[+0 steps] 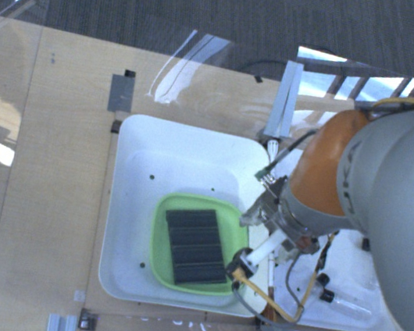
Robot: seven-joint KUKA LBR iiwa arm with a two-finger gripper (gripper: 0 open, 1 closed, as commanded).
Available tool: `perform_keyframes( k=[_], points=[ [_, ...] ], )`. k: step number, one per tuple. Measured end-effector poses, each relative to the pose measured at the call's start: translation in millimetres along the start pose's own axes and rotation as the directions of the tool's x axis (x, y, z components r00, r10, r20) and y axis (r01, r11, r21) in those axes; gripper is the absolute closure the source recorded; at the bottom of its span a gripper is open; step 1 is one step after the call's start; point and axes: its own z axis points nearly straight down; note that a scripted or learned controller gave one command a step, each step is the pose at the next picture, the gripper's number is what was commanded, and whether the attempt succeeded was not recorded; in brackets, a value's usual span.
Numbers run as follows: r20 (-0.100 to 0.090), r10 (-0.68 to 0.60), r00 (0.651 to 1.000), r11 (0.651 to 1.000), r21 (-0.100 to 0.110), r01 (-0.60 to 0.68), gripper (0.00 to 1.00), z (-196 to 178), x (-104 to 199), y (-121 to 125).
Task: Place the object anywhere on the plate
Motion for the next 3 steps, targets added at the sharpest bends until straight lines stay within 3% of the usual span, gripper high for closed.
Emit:
perform_keyframes(
  k=[1,2,3],
  points=[
    [-0.003,-0.004,1.0,1.0,-0.002,0.004,1.0,-10.2,1.9,1.0],
    [0.0,-0.256,0.967,0.967,-0.001,0.256,1.0,-1.7,36.3,-6.8],
    [0.0,-0.256,0.967,0.967,-0.001,0.256,0.0,-1.8,36.1,-6.5]
  ],
)
